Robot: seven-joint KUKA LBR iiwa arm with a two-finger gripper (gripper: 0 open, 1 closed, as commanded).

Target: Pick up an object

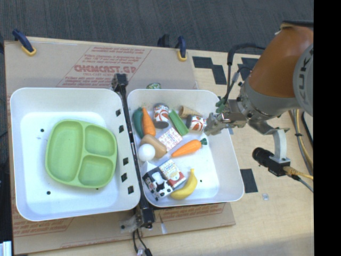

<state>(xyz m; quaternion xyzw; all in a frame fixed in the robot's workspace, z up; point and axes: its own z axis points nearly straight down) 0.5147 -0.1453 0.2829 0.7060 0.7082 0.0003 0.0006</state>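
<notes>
From above, the surface carries two white bins side by side on a sheet of printed cardboard.

The left bin holds a green plate with three compartments, lying flat near the bin's middle.

The right bin holds a clutter of toy food. Along its left side a dark green vegetable lies beside a small carrot, both running lengthwise toward the far wall. Next to them stands a red-and-white can, and a green cucumber lies at a slant beside it. A second red-and-white can sits near the bin's right wall. A white egg rests against a tan piece, with a patterned packet just past them. A larger carrot lies across the middle, its green top pointing right. Toward the near wall are a small carton, a black-and-white item and a banana, the banana touching the carton's side.

The arm reaches in from the right, its orange band uppermost. The hand sits at the right bin's right rim, just beside the second can. Whether its fingers are apart or together cannot be told, and nothing shows between them.
</notes>
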